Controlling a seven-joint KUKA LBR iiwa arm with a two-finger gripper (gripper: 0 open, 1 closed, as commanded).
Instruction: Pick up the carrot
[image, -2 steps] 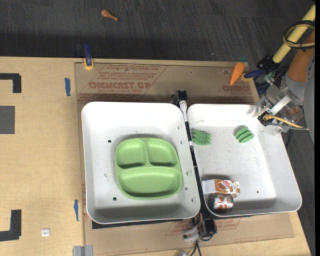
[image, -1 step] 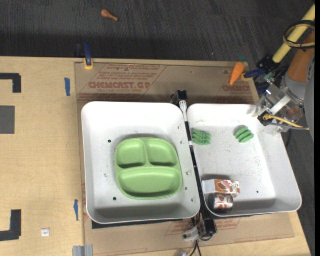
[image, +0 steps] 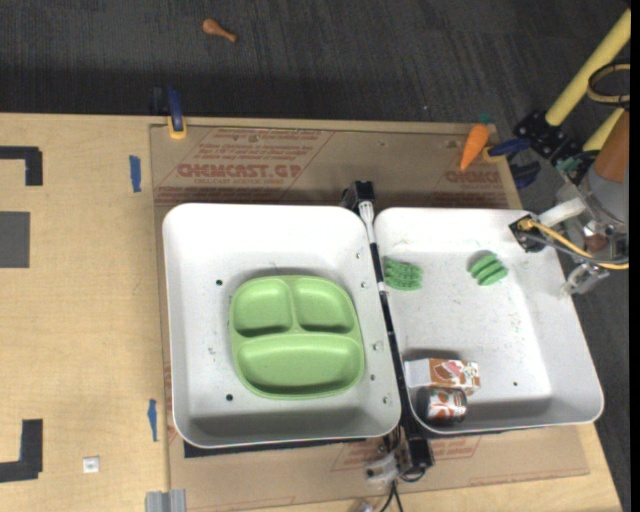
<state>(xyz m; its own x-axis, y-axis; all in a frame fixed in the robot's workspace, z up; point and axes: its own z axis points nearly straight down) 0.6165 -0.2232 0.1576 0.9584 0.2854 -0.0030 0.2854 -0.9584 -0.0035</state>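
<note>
Closest to the lens, a small brown-and-white carton (image: 447, 385) lies tipped against the near wall of the right bin (image: 560, 370), at that bin's 6 o'clock; its print is too small to read, and its dark lower part is hard to make out. Two ridged green pieces share this bin, one (image: 402, 274) at 10 o'clock beside the divider and one (image: 488, 268) toward 1 o'clock. The left bin (image: 195, 300) holds a green divided plate (image: 296, 334), lying flat near its middle. The carrot (image: 473, 148) is in neither bin: it rests on the cardboard-covered worktop (image: 300, 165) beyond the right bin's far wall, at 12 o'clock from it, leafy end pointing away, just beside a blue clamp (image: 503, 148) that appears to pin the cardboard down. I judge a pick would therefore mean reaching past the bin. The arm (image: 612, 160) comes in at 2 to 3 o'clock, its wrist over the right bin's rim and well apart from the carrot. The frame edge cuts it off, and I cannot tell whether the jaws are apart or together. A tiny orange thing (image: 218, 30) on the dark floor at 11 o'clock is too small to identify.
</note>
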